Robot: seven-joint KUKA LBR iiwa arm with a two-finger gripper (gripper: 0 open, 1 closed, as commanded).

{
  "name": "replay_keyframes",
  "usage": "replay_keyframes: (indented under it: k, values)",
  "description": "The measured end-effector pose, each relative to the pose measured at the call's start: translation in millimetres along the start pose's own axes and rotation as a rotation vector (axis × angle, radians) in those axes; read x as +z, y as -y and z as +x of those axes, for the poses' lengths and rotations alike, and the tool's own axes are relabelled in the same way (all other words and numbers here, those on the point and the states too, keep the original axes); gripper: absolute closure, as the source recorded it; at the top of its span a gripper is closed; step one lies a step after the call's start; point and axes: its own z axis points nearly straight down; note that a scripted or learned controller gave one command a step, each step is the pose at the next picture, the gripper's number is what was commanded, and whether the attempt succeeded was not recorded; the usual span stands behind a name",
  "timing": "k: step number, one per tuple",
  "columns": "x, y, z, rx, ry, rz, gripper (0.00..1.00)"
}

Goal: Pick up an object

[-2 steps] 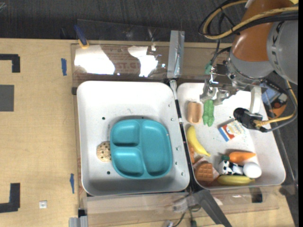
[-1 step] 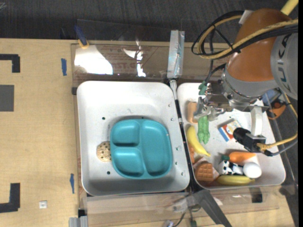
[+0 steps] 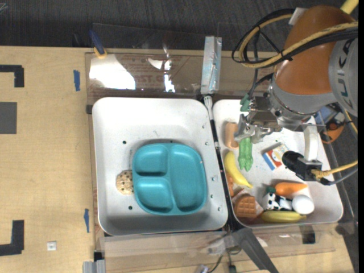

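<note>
My gripper point(image 3: 248, 133) is low over the left part of the right bin point(image 3: 333, 206). A green pod-shaped toy point(image 3: 245, 154) lies lengthwise just below its tip, with its upper end right at the gripper. I cannot see whether the toy is gripped or only touched. A yellow banana point(image 3: 235, 173) lies just left of the green toy. A pale orange piece point(image 3: 230, 134) sits to the gripper's left, by the bin wall.
The right bin also holds a red, white and blue card point(image 3: 273, 156), an orange carrot point(image 3: 289, 187), a white egg point(image 3: 303, 205), a black-and-white toy point(image 3: 271, 201), a waffle point(image 3: 245, 207) and a second banana point(image 3: 281, 215). In the left bin point(image 3: 108, 118) are a teal divided plate point(image 3: 169, 177) and a cookie point(image 3: 124, 182).
</note>
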Motion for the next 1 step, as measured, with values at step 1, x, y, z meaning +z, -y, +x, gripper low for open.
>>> replay_keyframes:
  k: [1]
  values:
    - [16.8,3.1,-17.6,-0.088,0.0,0.0,1.0]
